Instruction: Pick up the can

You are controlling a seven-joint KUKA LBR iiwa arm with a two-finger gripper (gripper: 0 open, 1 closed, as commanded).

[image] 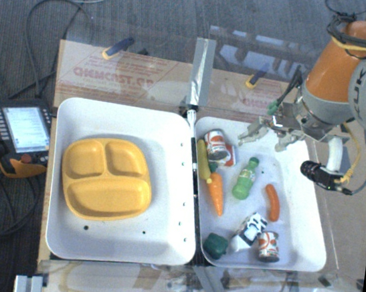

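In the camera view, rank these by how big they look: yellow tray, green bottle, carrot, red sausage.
1. yellow tray, by far the largest
2. carrot and green bottle: too alike to rank
3. red sausage, smallest

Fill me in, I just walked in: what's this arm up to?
The grey and orange robot arm is after a can. Its gripper hangs open over the far edge of the right white bin, holding nothing. A red and white can lies just to its left, another red and white can at the near side. The yellow divided tray sits in the left white bin.
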